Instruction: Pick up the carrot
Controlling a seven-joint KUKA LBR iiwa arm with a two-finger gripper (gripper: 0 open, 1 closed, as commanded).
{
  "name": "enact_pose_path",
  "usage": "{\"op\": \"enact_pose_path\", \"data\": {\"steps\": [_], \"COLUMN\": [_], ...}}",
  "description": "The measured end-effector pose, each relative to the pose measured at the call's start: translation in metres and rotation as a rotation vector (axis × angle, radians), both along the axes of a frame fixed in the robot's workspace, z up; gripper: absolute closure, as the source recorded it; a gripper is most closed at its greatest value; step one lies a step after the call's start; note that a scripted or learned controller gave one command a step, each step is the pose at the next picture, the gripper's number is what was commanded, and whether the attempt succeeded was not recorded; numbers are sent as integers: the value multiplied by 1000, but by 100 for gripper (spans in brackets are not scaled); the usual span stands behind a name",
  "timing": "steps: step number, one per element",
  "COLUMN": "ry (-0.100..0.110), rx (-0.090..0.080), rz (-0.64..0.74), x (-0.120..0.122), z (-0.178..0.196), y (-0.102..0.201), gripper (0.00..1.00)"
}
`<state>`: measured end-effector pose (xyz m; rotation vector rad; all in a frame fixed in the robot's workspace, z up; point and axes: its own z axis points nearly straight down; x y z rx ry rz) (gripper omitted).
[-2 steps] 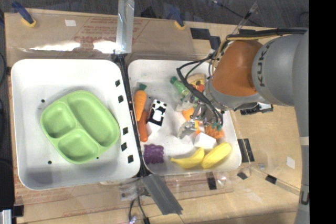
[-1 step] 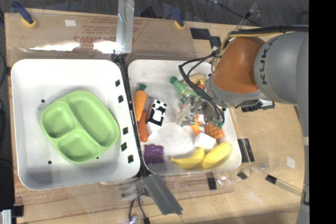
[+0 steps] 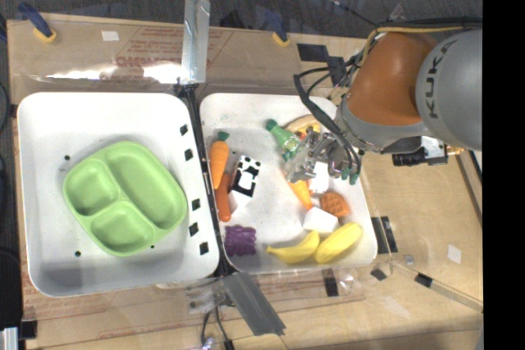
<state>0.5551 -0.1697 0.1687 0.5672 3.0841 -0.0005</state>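
**Carrot is way over on the far side of the bin from the gripper**

So the carrot (image 3: pixel 219 179) is lying in the right bin (image 3: pixel 271 106), pressed up along that bin's left wall, right next to the divider between the 2 bins. Its long axis runs pretty much top-to-bottom in the camera view, green top up near the back, pointy end toward the front.

The gripper (image 3: pixel 316 164) is over the same bin but on the opposite side, low among the clutter there: green bottle (image 3: pixel 283 137), a small orange piece (image 3: pixel 302 193), a white block (image 3: pixel 320 219). Honestly can't tell if the fingers are open or closed, too much metal and cable mess, and I don't see anything clearly held.

My read: the move that matters is a sideways shift left across the bin, past the black-and-white block (image 3: pixel 245 175). Since the carrot hugs the wall, the fingers probably need to straddle it across its width, and that wall leaves little room.
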Motion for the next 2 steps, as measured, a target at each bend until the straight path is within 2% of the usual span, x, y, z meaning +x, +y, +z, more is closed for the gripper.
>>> {"op": "enact_pose_path", "data": {"steps": [1,2], "ry": [6,1], "rx": [1,0], "rz": [286,111], "x": [-48,-41], "z": [-69,1], "y": [-35,12], "gripper": [100,100]}}
